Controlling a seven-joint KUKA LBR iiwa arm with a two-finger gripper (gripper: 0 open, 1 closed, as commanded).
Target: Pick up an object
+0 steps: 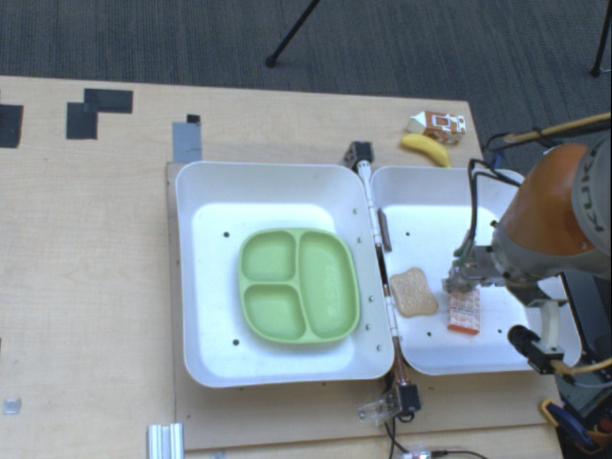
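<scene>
Pale wood bench [86,285] fills the view, lit bright and even. Beyond the bench's far edge, dark grey carpet [172,22]. A thin black stand leg [304,19] slants across that carpet. Black tape patches [96,111] mark the bench's far-left corner.

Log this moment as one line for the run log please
stage: reaching | gripper: low in right bin, over orange-and-white packet | toast slice: beside it | green divided plate: left bin | grasp: unconfirmed

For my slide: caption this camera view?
Gripper over a packet beside toast in the right bin; green tray in the left bin.
</scene>
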